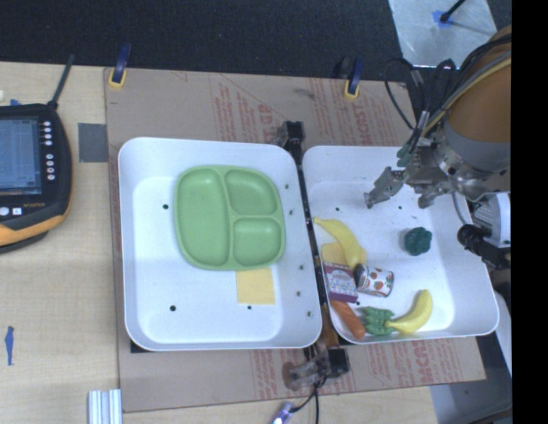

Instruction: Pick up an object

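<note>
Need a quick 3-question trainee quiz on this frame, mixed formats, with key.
1. True or false: the green divided plate lies in the right bin.
2. How many bananas are in the right bin? A) one B) two C) three
3. Fill in: the yellow square in the left bin touches the plate's ____ edge.

Key: 1 false, it lies in the left bin. 2 B: one banana near the divider, another banana by the near edge. 3 near (bottom).

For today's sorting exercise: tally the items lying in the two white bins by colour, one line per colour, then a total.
Green: 3: divided plate, dark green lump, leafy piece
Yellow: 3: banana, banana, flat square
Orange: 1: carrot
Mixed print: 2: can, packet
Total: 9
</note>
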`<move>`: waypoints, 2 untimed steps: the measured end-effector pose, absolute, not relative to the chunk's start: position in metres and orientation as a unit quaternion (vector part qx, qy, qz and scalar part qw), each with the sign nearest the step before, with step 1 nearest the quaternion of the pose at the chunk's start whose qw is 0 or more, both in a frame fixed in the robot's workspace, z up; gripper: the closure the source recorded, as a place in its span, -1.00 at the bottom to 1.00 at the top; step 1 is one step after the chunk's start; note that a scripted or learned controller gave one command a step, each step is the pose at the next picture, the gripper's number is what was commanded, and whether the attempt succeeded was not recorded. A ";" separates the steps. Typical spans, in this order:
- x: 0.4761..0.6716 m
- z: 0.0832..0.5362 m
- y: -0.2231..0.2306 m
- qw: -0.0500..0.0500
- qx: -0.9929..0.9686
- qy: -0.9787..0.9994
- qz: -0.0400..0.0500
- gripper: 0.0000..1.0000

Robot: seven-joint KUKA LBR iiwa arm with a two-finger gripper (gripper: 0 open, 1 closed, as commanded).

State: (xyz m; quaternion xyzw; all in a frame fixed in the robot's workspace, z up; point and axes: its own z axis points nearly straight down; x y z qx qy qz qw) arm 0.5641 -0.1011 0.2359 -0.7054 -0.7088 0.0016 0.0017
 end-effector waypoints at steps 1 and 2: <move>0.579 0.196 -0.193 0.000 -0.706 -0.708 0.003 -1.00; 0.557 0.090 -0.201 0.003 -0.705 -0.709 0.003 -1.00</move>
